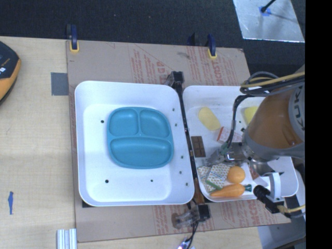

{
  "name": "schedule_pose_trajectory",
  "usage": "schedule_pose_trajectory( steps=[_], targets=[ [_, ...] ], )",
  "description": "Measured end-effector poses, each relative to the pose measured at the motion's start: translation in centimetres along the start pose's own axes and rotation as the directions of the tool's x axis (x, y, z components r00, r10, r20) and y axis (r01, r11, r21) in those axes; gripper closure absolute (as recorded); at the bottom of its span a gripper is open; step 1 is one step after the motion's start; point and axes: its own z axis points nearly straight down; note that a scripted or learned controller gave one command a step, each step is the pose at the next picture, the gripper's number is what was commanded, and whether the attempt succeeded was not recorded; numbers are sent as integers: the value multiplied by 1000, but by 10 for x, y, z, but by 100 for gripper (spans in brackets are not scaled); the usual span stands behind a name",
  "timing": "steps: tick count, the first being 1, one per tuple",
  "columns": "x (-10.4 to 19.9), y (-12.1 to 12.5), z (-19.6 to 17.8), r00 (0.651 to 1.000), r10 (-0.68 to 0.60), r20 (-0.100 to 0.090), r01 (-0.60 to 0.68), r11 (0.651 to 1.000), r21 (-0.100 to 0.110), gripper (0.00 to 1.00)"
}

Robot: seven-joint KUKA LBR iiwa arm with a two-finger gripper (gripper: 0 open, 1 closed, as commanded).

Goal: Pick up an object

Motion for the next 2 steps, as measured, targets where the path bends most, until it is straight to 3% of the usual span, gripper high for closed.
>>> schedule_pose_trajectory(
  steps=[1, 2],
  targets=[
    [-39, 63, -1, 1000, -5, 4, 5, 1000, -4, 0],
    [-39, 59, -11, 1000, -4, 1, 4, 1000, 5, 100]
  ],
)
